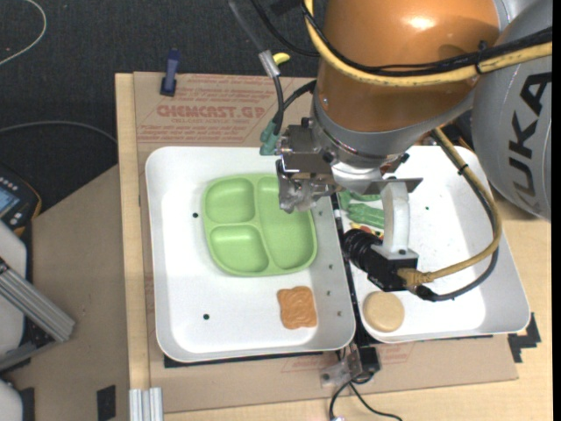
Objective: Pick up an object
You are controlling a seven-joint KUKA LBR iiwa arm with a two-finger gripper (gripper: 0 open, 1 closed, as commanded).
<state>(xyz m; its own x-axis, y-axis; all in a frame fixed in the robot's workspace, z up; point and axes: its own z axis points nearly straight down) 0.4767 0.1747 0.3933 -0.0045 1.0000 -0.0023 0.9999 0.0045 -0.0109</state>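
Cardboard-topped bench [219,103] bearing two white bins. Near the lower edge, in the right bin [465,314], a round tan disc [383,312]; in the left bin [175,261], an orange waffle-shaped piece [297,307]. Further up, a green divided tray [259,224], long axis slanting left-right. Above the bins' divide, gripper [298,191]; openness impossible to tell.

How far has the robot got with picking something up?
Nothing looks picked up yet. The green divided plate and the orange waffle-like piece lie in the left bin, and a round tan disc lies in the right bin. The hand is low over the plate's right edge, so a try seems under way. I cannot see a grip; lifting remains.
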